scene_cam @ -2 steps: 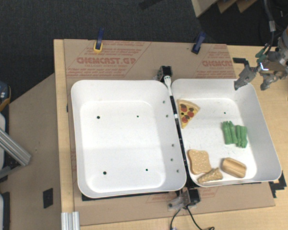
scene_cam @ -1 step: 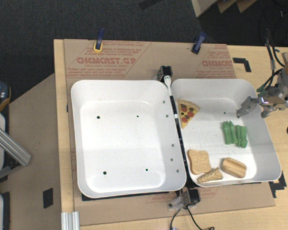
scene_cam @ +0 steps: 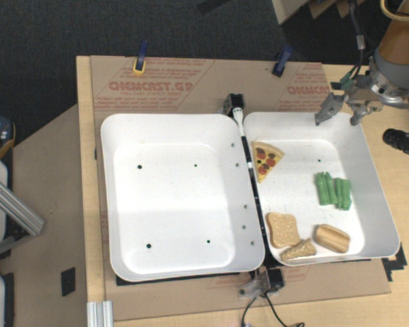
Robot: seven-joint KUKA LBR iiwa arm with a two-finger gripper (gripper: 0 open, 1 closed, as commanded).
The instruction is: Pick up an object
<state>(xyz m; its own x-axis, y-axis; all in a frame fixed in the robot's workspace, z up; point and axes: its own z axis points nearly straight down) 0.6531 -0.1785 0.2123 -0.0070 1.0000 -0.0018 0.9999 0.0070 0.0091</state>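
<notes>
Pincer (scene_cam: 341, 114) spread wide; nothing held

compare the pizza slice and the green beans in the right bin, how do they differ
The pizza slice is a tan wedge with red dots, while the green beans are an all-green bundle of sticks. The pizza slice lies by the bin's left wall; the green beans lie nearer its right side. Both rest flat in the right bin.

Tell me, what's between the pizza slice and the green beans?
Nothing: the camera view shows bare white bin floor between the pizza slice and the green beans.
</notes>
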